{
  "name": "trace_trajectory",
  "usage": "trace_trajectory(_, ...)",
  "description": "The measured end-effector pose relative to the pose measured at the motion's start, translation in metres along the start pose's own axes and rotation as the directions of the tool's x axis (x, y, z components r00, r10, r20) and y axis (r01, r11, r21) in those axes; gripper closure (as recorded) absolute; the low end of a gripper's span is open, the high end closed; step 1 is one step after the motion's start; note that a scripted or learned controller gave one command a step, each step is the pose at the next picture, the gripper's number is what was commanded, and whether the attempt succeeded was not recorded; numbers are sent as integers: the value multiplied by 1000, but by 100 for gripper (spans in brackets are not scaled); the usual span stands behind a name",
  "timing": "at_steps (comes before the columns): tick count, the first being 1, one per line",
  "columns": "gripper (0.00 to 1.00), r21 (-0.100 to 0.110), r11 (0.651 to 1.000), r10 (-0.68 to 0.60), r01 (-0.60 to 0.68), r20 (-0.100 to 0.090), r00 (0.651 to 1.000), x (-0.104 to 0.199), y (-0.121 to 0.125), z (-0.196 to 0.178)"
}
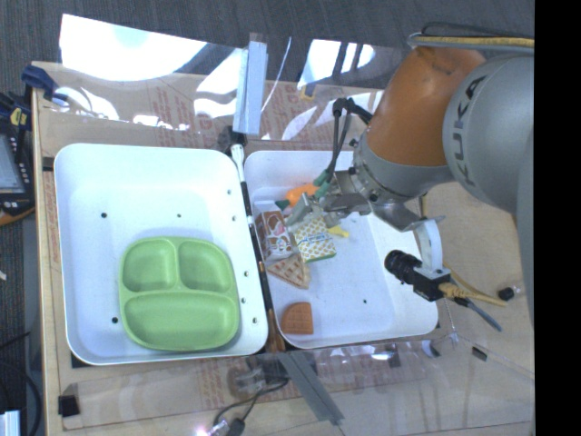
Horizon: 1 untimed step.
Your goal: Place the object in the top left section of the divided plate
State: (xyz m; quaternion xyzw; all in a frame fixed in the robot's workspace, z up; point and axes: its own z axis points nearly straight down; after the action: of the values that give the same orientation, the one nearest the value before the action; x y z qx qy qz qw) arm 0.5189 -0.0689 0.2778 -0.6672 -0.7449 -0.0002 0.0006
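A green divided plate (pixel 177 293) lies in the left white bin (pixel 82 198), with two small sections at its far side and one long section at the near side. My gripper (pixel 313 204) is down over a pile of toy food in the right bin (pixel 399 307). Under and around it lie a small orange piece (pixel 297 193), a patterned yellow-green packet (pixel 313 241) and a striped packet (pixel 275 232). A brown waffle-like wedge (pixel 290 270) lies just nearer, and a round brown cookie (pixel 297 317) rests by the bin's near wall. The wrist hides what lies directly under the gripper.
The grey arm with its orange band (pixel 427 107) covers the right bin's far right corner. A black cylindrical part (pixel 413 273) and cables hang over the bin's right rim. A ridge (pixel 252 243) separates the two bins. Clear plastic sheeting lines the bench's far side.
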Motion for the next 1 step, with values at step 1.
trace_trajectory(1,100,3,1000,15,-15,1,1000,67,-7,39)
